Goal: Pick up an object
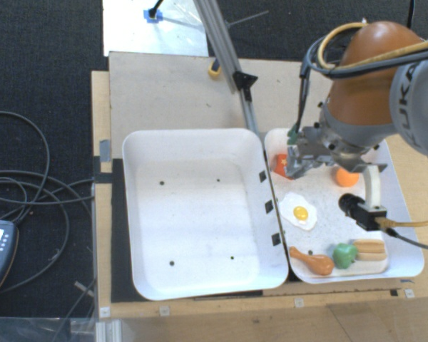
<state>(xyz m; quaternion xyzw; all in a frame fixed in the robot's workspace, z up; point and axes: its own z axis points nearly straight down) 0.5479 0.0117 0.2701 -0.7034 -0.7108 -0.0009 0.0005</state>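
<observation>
My gripper (295, 167) hangs low over the back left corner of the right bin (406, 262), below the grey and orange wrist. It is right beside a red tomato-like toy (279, 165), which is partly hidden behind it; I cannot tell if they touch. An orange ball (347, 178) lies just right of the gripper. A fried egg toy (299, 213) lies in front of it. Along the bin's front lie a chicken drumstick (312, 261), a green pepper (344, 254) and a hot dog (369, 249).
The left bin (139, 212) stands next to the right one, with a wall between them. A black unit with a cable (359, 211) and a white bar (373, 185) hang off the arm over the right bin. A slanted metal pole (225, 41) crosses behind.
</observation>
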